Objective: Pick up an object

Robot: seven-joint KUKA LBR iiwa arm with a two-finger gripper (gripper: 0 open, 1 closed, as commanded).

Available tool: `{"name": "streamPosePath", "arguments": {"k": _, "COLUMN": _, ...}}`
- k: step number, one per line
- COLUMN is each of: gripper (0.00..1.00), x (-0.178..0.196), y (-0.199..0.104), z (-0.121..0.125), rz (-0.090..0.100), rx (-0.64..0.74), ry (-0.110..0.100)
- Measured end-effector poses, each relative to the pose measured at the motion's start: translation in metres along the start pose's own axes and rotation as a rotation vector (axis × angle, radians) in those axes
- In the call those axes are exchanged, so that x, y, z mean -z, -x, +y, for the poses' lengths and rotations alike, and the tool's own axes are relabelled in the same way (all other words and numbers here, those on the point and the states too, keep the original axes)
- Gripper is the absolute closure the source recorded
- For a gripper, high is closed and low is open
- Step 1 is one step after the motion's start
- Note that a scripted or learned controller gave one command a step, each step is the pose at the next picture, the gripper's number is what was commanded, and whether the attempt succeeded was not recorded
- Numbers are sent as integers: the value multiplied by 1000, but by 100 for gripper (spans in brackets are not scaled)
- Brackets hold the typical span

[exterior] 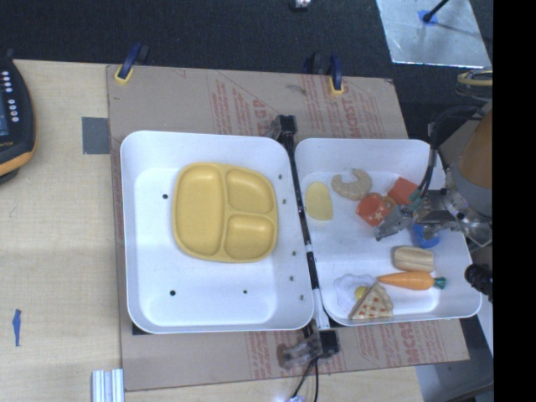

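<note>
My gripper [390, 223] is low inside the right bin [335, 153], reaching in from the right. Its tip lies just right of a red toy piece [370, 208] and seems to touch it. An orange-red block [403, 190] lies just behind the gripper and a blue piece [426, 239] just under the wrist. Nearby are a tan curved piece [351, 182], a pale yellow slice [318, 201], a bread roll [413, 259], a carrot [407, 280] and a sandwich wedge [373, 303]. I see nothing held.
The left bin [142, 224] holds a yellow divided plate [224, 212]. A white egg-like piece [350, 285] lies by the sandwich wedge. Clamps [335, 78] pin the cardboard at the back. A black pendant [12, 115] rests at the far left.
</note>
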State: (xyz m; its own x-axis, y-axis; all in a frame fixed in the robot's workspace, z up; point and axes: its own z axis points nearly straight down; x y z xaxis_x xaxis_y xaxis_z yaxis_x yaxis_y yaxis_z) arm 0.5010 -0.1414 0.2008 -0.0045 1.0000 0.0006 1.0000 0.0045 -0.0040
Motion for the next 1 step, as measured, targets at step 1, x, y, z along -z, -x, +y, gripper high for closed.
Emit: {"name": "streamPosePath", "arguments": {"k": 1, "gripper": 0, "x": -114, "y": -29, "z": 52, "rz": 1, "rx": 6, "ry": -4}}
